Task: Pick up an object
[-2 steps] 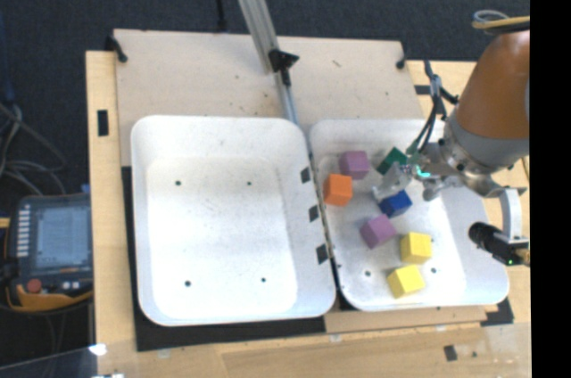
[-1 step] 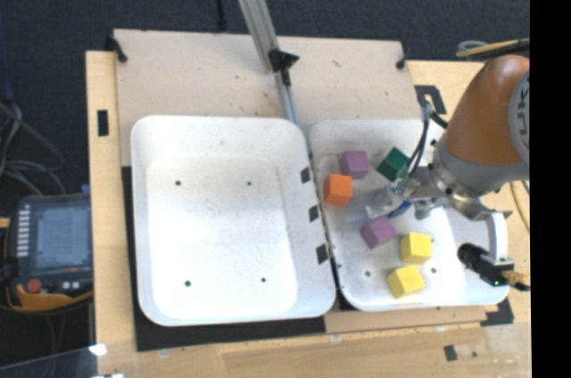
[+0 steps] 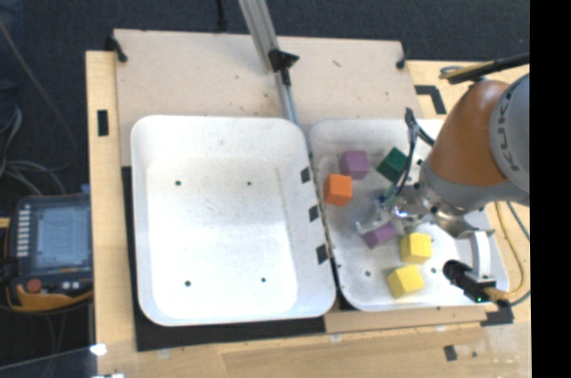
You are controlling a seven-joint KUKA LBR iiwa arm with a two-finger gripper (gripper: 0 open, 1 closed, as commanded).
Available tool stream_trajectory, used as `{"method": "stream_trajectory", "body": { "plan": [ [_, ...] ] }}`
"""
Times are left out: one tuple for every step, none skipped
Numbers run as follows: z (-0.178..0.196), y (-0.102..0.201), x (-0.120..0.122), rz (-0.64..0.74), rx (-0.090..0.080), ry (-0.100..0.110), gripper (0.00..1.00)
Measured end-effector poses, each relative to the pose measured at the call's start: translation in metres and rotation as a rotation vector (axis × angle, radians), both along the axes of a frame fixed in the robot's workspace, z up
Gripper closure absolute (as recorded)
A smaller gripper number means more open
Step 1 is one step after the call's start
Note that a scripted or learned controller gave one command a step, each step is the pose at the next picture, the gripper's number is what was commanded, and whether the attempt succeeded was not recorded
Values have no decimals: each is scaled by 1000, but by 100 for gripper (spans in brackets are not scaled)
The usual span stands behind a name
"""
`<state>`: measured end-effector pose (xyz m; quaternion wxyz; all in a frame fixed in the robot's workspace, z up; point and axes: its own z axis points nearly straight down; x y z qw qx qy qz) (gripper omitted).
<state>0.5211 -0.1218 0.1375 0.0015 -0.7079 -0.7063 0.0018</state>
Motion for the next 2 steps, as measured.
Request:
{"method": "stream_trajectory", "body": {
  "plan": [
    [-41, -2, 1, 0, -2, -8, 0],
    [-28, -3, 2, -9, -1, -12, 100]
  ]
}}
